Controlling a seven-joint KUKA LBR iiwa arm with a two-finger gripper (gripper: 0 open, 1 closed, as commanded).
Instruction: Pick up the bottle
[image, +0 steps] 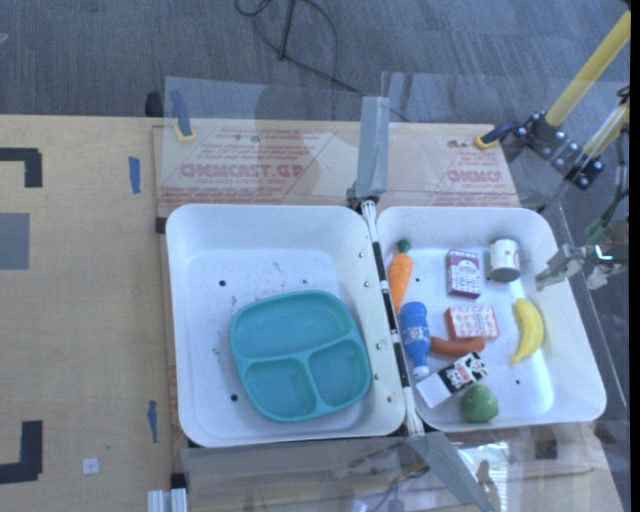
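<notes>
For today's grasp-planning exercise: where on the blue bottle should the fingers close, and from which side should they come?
Probably the mid-body of the bottle, coming straight down from above. It lies flat along the right bin's left wall, white cap toward the near edge, with the carrot at its far end and the sausage touching its right side. Close across its width, above the sausage, where its right side looks freest.

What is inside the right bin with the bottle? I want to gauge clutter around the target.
The right bin holds the blue bottle, a carrot, sausage, banana, green fruit, can and three small cartons. Anything beneath them is covered.
</notes>
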